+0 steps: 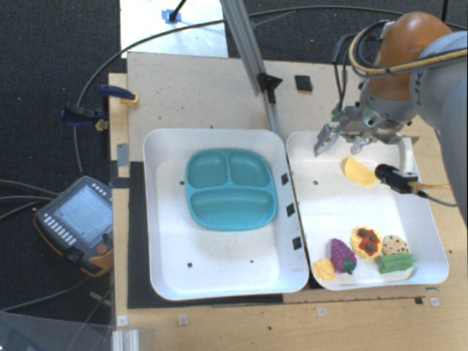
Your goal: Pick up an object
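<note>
Camera view: gripper point(341, 141) open, empty, near yellow piece point(360, 172); probably light, stiff plastic, I'd pinch across its narrow sides.

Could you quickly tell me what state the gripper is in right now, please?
Gripper: open, holding nothing, above the right bin near the yellow piece.

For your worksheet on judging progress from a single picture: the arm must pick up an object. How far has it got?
Done: the arm has reached over the right bin, its gripper near the far rim. In hand: nothing shows between the spread fingers. Left: the whole pick. The pale yellow piece lies closest on the bin floor; the purple grapes, pizza slice and green piece lie untouched at the near edge.
</note>
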Controlling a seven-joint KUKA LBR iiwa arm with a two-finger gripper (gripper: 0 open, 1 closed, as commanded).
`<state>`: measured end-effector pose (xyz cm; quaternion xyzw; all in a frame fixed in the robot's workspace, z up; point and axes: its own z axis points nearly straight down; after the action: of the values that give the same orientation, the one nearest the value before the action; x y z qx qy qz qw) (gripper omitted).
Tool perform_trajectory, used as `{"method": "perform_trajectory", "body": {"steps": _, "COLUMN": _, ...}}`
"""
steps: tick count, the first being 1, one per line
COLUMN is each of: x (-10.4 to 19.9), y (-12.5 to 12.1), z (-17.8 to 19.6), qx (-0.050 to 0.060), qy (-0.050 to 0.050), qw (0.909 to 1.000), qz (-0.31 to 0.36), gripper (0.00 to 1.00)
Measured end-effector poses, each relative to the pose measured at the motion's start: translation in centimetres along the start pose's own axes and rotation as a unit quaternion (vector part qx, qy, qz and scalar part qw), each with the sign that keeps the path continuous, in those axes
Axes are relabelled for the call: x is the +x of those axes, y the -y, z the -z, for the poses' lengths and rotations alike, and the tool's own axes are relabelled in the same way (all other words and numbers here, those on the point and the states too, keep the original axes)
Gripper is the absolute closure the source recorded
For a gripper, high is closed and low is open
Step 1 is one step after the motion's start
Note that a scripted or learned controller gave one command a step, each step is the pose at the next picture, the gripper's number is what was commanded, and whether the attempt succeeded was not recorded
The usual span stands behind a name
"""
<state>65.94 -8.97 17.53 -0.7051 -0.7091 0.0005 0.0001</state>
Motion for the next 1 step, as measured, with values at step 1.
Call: {"method": "perform_trajectory", "body": {"steps": 1, "x": -0.28, "y": 0.21, "z": -6.2, "qx": 0.001, "qy": 0.0, "qw": 1.0, "qz": -0.002, "gripper": 0.0}}
